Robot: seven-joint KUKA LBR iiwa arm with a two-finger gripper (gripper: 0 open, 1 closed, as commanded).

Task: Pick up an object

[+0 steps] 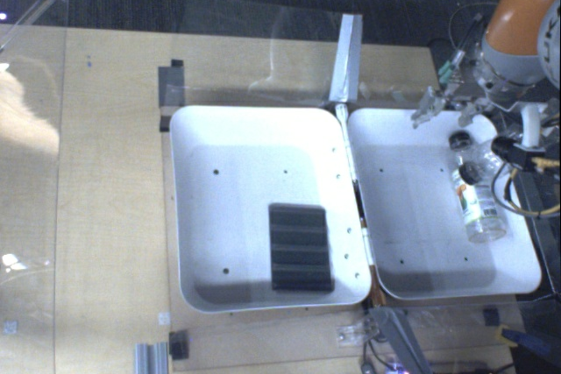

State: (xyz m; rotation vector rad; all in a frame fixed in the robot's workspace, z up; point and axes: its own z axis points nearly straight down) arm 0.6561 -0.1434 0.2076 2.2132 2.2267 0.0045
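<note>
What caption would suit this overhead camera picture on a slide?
Robot arm poised over the right bin holding a clear bottle; a ridged black block lies in the left bin.

I see my arm (526, 9) with a big round orange band on top and grey metal under it. Thin wires, some green, hang by the wrist. A white part and black cables with yellow bits sit lower down. The gripper (431, 111) looks small and grey.
</note>
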